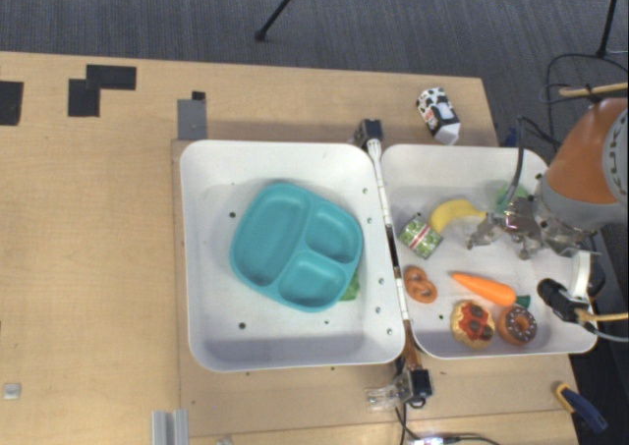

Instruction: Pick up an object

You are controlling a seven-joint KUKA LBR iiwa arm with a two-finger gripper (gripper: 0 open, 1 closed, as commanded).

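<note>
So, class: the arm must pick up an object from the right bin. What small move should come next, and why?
Probably a short drop toward the banana. The claw hangs above the right bin just beside the banana, nearer to it than to the carrot, and nothing shows in its grip. That is a judgement from one slanted view, so height is uncertain.

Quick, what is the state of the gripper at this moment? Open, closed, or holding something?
Gripper: over the right bin, beside the banana; open or closed cannot be told, and nothing visibly held.
</note>
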